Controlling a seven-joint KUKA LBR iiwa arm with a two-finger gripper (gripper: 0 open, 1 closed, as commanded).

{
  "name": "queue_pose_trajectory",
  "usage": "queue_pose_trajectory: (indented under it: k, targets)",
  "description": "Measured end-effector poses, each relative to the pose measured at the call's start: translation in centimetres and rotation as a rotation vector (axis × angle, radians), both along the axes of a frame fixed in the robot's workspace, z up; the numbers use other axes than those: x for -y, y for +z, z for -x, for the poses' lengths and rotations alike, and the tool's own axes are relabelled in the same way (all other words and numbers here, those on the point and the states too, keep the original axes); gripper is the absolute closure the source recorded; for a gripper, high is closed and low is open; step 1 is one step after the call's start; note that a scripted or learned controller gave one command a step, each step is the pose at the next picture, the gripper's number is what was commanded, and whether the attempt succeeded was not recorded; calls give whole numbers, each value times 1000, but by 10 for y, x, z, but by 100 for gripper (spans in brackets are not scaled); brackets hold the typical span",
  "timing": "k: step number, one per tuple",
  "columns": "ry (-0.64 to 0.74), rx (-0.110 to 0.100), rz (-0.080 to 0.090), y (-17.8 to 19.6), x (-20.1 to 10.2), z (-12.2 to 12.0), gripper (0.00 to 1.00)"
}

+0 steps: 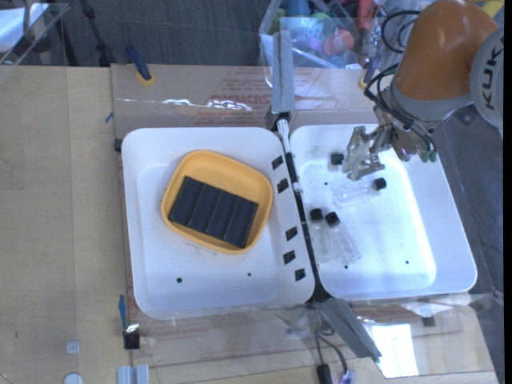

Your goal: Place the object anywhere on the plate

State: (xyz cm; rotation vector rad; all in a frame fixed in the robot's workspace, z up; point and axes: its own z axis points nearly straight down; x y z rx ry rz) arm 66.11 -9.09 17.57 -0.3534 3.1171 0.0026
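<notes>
The pincer hangs over the upper part of the right bin, a cluster of pale metal links and small black knobs below the arm's smooth orange dome. Whether it is released or clenched I cannot tell, because the metal blends into the white floor beneath it and its tips are too small to separate. Nothing can be made out between them.

The task's thing, a flat black rectangular object, lies on the yellow plate in the left bin. The object is matte and dark, divided by faint lines into about four parallel strips, and it sits at a slant across the middle of the plate. The plate is a rounded square with a raised rim, plain and smooth, resting toward the upper middle of its bin.

Both bins are shallow, glossy white with rounded corners, and they touch along a central seam where small black tabs run in a row. On the right bin's floor lie several small black pieces and a clear plastic item that is hard to make out against the white.

The desk is pale wood-toned board. Behind the bins a clear tub of colourful items is cut off by the top edge, and the arm is cut off at the right
</notes>
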Motion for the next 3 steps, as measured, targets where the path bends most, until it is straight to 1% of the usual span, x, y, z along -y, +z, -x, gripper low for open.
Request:
queue_pose_trajectory:
  k: [1,2,3]
  targets:
    - [149,-1,0,10,-20,53,100]
    - [349,5,1,10,-45,19,100]
    - [531,1,1,10,-61,36,100]
